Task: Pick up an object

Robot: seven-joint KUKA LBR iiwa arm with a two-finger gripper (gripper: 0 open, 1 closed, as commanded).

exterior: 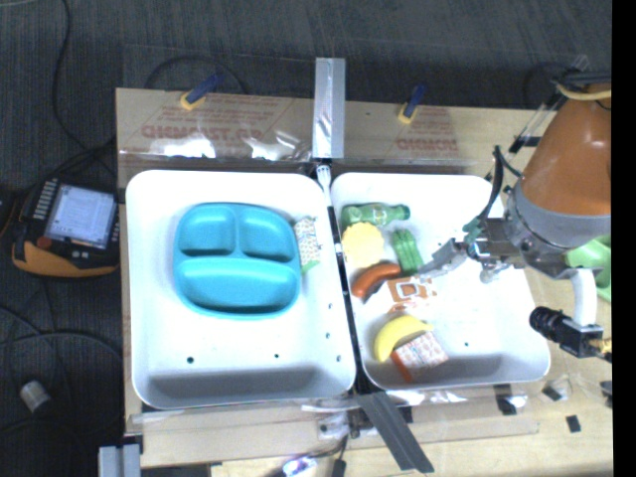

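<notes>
I logged the candidate objects clustered against the left wall of the right bin [517,366]. Nearest that bin's far-left corner lay a green bottle [375,213] on its side, glossy, with a paler cap end. Touching it toward the near side sat a yellow rounded piece [361,240], then a green ridged piece [406,247] beside it, and an orange-brown sausage shape [370,278] curving under both. A small white card with orange print [408,289] lay flat just beside the sausage shape. Toward the near edge sat a yellow lemon-like object [395,334], touching a red-and-white wrapped packet [421,352]; the packet's print was too small for me to read.

The gripper [449,256] hung over the middle of the right bin, pointing toward the cluster; I saw nothing between its fingers, and I could not tell how far apart they stood. The arm [568,172], orange and grey, covered the bin's right edge.

In the left bin [159,366] lay a smooth blue compartment tray [238,257], with a small speckled pale object [307,241] against its right side.
</notes>
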